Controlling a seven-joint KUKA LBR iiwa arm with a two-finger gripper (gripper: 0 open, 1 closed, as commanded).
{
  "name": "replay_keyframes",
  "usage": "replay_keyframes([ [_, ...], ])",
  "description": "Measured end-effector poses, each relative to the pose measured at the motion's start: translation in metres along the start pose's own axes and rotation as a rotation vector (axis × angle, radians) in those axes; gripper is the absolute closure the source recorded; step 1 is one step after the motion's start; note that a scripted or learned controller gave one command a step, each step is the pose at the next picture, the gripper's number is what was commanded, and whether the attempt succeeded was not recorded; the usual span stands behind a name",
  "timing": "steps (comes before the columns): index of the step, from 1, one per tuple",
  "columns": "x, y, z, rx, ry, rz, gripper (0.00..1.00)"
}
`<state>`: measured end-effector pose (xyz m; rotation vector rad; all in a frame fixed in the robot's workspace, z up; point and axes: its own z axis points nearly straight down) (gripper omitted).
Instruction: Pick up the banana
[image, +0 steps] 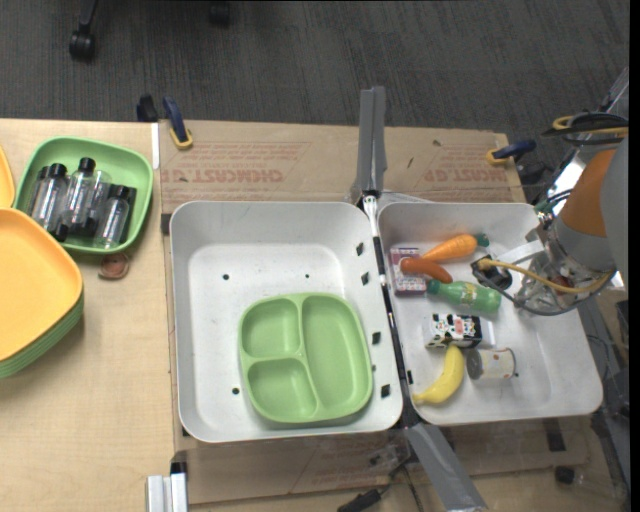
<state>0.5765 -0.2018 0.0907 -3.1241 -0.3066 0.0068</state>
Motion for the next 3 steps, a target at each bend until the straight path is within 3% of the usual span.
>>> replay_keyframes([
  [1, 0.002, 0.013, -0.033, -0.002, 0.001, -0.017, 1.0],
  [2, -0.006, 0.018, -0.005, 0.002, 0.001, -0.007, 1.0],
  [3, -0.026, 0.008, 0.0, 0.0, 0.0, -0.002, 1.0],
])
